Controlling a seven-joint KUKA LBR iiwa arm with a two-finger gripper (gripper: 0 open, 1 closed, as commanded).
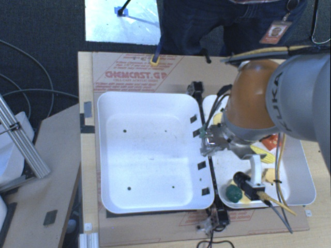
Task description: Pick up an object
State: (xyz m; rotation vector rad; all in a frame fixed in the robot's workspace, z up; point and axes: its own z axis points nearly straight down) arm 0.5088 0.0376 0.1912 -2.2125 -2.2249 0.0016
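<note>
So, far left of frame: a slanted aluminium rail [23, 143] on a pale side surface, w/ thin cables looping over the dark carpet above it. Upper left: a shiny pale sheet [121, 12] on the floor. The desk [88, 190] carries a brown board [134, 68] w/ red print, and the two bins sit on it side by side. Left bin [106, 154], ctr-left of frame, has a white floor w/ a few small dark dots. Small black tabs line the gap btwn the bins. Right bin [306, 191] is mostly covered by the arm [297, 97], which comes in from the right edge, w/ its orange band [251, 94] over the bin's upper half. Gripper [213, 142] is low by the right bin's left wall, approx mid-height of frame. Can't tell if it's open or closed, since the wrist hides it. The objs to pick are all in the right bin. A green round thing [234, 193] lies in the btm-left corner. Yellow pieces [267, 175] lie just right of it. An orange-red piece [270, 141] peeks out at the arm's lower edge. Top right: a person [207, 9] w/ a badge [276, 31].
</note>
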